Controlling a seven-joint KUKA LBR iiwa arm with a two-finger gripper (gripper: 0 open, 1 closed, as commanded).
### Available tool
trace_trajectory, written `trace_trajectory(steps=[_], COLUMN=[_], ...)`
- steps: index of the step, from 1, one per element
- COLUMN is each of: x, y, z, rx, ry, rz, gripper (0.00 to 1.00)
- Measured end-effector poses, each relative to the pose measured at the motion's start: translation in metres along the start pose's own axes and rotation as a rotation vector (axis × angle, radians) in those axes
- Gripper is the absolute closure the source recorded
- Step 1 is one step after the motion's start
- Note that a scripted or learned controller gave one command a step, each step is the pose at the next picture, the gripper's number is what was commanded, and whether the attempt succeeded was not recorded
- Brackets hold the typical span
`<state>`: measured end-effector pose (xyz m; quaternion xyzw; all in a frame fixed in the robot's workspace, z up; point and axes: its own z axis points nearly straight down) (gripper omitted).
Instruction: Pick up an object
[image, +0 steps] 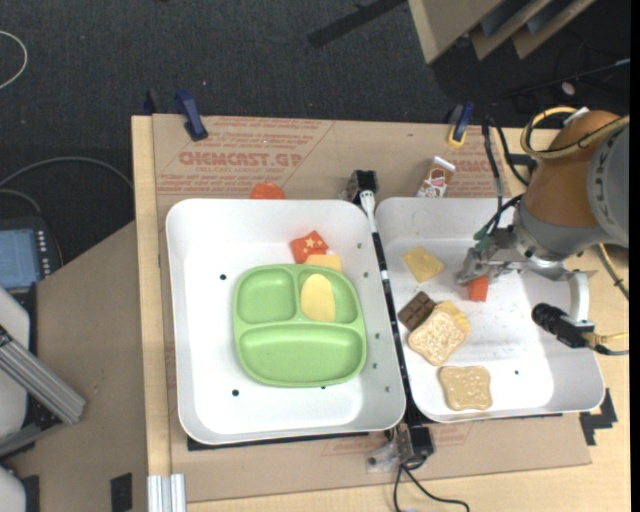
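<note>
Right of the green three-compartment plastic tray (297, 327): one brown chocolate slab (414, 309), two toast slices, one orange block (478, 289) under the pincer (481, 262); pincer's grip unclear.

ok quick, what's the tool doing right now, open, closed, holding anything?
Tool: low in the right bin, right above a small orange-red block; open or closed cannot be told.

A small orange-red block (478, 289) stands upright in the right bin (520, 395), just under the end effector (478, 268).
</note>
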<state>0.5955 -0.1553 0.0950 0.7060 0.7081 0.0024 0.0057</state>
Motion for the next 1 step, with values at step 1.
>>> trace_trajectory(steps=[1], x=[0.0843], y=[-0.004], z=[-0.0968], rx=[0.001], ry=[0.006], rz=[-0.006], gripper=[1.0])
